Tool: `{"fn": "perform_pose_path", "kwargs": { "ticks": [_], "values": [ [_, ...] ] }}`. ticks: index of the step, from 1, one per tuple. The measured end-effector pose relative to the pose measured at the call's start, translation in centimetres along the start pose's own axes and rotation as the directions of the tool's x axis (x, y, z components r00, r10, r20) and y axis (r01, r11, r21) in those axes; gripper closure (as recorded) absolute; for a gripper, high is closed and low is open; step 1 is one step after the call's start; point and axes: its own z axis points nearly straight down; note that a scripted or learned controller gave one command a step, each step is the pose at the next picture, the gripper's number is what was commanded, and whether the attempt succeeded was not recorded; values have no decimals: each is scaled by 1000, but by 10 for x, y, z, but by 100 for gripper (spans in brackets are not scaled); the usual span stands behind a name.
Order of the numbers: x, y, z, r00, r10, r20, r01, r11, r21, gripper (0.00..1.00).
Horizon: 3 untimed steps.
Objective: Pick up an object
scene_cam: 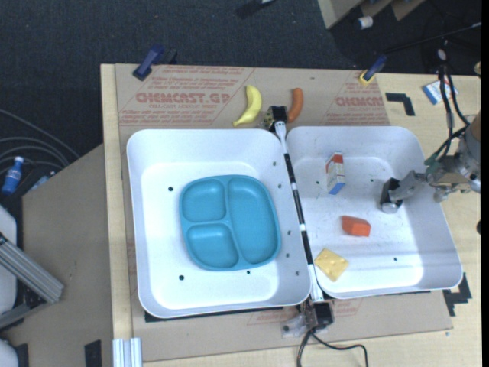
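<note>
1. Low inside the right bin (pixel 416 245), close to its right edge and about midway along it: the gripper (pixel 392 197), reaching in from the bench's right side.
2. Released or clenched: cannot tell from this angle.
3. Nearest to the gripper, towards the middle of the same bin: an orange block (pixel 355 226), lying flat, apart from the gripper.
4. Closer to that bin's far edge, left of centre: a small white carton (pixel 335 173) with red and blue print, standing upright, well apart from the gripper.
5. In the near left corner of the right bin: a yellow wedge (pixel 331 264), just beside the bin's left wall.
6. In the middle of the left bin (pixel 153 205): a blue divided plate (pixel 229 222) with three compartments, lying flat.
7. On the bench (pixel 191 90) beyond the bins' far edges, above the seam between them: a banana (pixel 249 105) and a small orange curved item (pixel 295 104), side by side but not touching.
</note>
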Motion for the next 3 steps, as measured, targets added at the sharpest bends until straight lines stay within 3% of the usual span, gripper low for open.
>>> {"fn": "perform_pose_path", "kwargs": {
  "ticks": [1,3],
  "values": [
    [28,6,102,1000,-1,-1,1,1000,1,0],
    [81,129,100,1000,-2,-2,2,1000,3,0]
  ]
}}
